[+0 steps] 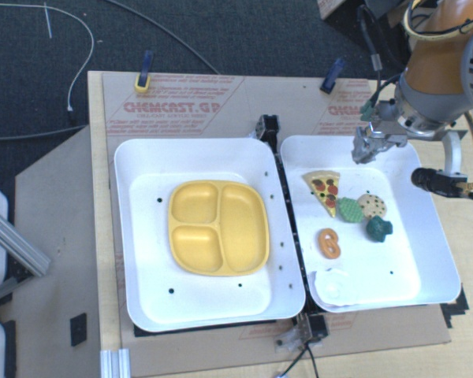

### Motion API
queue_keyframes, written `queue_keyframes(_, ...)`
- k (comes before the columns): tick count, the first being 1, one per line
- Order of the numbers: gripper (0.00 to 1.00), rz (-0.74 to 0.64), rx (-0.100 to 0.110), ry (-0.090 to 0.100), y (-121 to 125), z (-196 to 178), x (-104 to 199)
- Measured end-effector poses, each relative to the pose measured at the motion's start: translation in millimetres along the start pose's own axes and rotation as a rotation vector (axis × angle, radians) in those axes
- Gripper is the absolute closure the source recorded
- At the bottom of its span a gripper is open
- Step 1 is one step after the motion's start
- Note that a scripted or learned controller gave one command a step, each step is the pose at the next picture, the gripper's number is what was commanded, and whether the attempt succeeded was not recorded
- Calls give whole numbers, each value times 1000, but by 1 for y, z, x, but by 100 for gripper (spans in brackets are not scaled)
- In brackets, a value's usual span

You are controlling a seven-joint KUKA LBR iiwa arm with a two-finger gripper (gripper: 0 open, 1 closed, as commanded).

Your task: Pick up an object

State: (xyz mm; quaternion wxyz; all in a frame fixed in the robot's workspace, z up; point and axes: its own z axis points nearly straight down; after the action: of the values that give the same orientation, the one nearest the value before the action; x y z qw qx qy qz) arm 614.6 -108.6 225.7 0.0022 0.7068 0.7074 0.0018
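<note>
Gripper (368,150) above right bin's (426,290) far edge, finger state can't tell, nothing visibly held; pizza slice (325,190), cookie (371,205), pretzel (329,243) unpicked, so pick not yet done.

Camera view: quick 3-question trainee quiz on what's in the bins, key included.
1. True or false: the yellow divided plate lies in the left bin.
2. Which item in the right bin lies nearest the pincer? A) pizza slice B) pretzel C) cookie
3. Fill in: the plate has ___ compartments.

Key: 1 true. 2 A: the pizza slice sits toward that bin's far edge, just left of the pincer, which hangs at that edge. 3 three.
</note>
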Motion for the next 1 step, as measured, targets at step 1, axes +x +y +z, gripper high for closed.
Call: queue_keyframes(1, 100, -1, -2, 0, 2, -55, 0)
